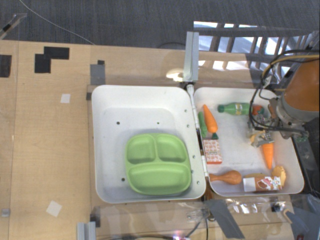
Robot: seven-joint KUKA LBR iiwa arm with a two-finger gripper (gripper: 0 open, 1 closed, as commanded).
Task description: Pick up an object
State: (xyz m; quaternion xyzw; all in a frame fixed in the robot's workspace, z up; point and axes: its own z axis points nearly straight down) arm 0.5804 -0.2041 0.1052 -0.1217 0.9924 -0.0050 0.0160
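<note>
Note that the pick is not yet complete: no object is lifted. The claw [261, 135] hangs low in the right bin [235, 139], just above the upper end of a carrot [268, 154]. You cannot tell from this view whether it is open or closed, so treat the grasp as unconfirmed.

Check the right bin contents: the carrot by the claw, a second carrot [209, 119], a green bottle [234, 108], a small red-and-white carton [212, 151], a brown gourd-shaped piece [228, 177] and a juice box [262, 184]. The left bin [115, 109] holds a green divided plate [158, 164].
</note>
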